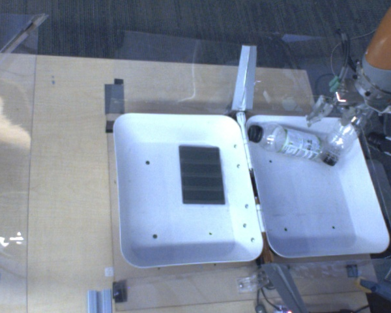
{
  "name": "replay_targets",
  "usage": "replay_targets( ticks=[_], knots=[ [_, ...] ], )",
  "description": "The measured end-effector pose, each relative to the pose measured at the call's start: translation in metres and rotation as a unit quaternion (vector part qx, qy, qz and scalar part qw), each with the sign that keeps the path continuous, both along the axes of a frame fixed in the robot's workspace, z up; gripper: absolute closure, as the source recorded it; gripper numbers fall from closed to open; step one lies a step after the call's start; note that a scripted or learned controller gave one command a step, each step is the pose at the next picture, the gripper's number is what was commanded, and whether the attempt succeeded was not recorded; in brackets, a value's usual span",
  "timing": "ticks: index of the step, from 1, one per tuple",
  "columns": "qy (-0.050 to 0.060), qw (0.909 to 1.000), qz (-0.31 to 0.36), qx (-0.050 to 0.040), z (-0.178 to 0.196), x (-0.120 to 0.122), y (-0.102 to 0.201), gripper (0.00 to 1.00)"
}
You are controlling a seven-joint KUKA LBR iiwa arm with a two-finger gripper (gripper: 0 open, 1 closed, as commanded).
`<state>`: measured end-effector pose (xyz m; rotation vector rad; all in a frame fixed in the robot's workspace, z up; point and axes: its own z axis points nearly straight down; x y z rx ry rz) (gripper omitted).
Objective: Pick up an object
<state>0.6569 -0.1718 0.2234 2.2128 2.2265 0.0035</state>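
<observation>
A clear plastic bottle (293,143) with a black cap lies on its side at the far end of the right bin (326,220), cap toward the bin's left wall. A flat black ribbed rectangle (201,174) rests in the middle of the left bin (137,227). My gripper (331,124) hangs over the right bin's far right corner, just above the bottle's base end. Its two fingers (317,111) stand spread apart, open, with nothing held between them.
A metal strip (244,80) stands upright behind the gap between the bins. The arm's orange band (386,44) and cables fill the upper right. Wooden bench (58,175) lies to the left of the bins.
</observation>
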Motion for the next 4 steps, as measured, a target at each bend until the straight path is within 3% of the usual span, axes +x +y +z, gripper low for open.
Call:
replay_targets(
  ticks=[1,2,3,4],
  knots=[
    [-0.002,0.9975,0.071,-0.0009,-0.084,0.003,0.013,0.00],
    [-0.002,0.9975,0.071,-0.0008,-0.085,0.003,0.013,0.00],
    [-0.003,0.9937,0.112,-0.0009,-0.135,-0.043,0.008,0.00],
    [-0.013,0.9927,0.120,0.0028,-0.131,-0.112,-0.003,0.00]
  ],
)
